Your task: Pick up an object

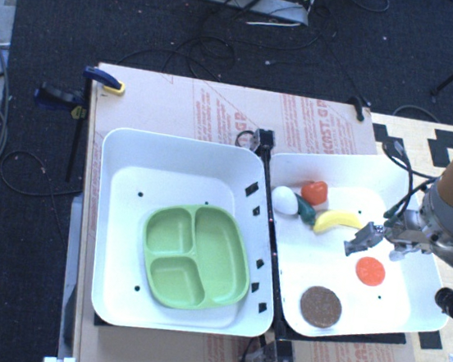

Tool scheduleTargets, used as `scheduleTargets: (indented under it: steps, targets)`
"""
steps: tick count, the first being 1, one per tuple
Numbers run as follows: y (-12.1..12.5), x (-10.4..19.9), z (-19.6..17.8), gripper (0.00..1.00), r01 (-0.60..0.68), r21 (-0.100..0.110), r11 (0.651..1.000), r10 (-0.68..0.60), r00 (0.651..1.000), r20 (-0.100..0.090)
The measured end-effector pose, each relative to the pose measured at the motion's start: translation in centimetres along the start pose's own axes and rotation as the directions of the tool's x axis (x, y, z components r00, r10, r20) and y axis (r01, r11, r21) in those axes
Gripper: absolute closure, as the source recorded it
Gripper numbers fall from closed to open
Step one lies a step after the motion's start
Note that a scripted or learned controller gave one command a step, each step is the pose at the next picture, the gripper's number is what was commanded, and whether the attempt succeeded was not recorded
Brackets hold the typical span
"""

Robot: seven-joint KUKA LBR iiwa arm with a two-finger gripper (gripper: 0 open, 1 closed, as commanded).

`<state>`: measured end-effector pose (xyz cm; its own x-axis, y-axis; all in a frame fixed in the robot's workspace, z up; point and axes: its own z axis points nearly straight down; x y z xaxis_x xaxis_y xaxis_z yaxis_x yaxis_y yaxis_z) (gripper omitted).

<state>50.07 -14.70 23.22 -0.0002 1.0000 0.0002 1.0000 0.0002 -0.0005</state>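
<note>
Camera view: gripper [365,238] hangs over the right bin [407,320], reaching in from the right. Cannot tell whether the jaws are open or closed; nothing visible between them. Nearest candidates: banana [336,222] just left of the jaws, long axis roughly left-right, and orange disc [371,271] just below them. Brown disc [321,306] lies farther toward the bin's near edge. Judgement: a short shift left or down reaches either.

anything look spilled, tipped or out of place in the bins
Nothing stands out. The green divided tray lies flat in the left bin; the banana, egg, red items and brown disc sit loose but unspilled in the right bin.
</note>
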Motion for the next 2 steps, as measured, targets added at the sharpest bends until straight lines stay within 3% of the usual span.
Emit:
scheduleTargets:
  steps: [1,2]
  targets:
    - [0.0,0.0,-1.0,1.00,0.000,-0.001,1.000,0.000,1.000,0.000]
    - [-2.3,3.3,-11.7,1.00,0.003,-0.011,1.000,-0.003,1.000,0.000]
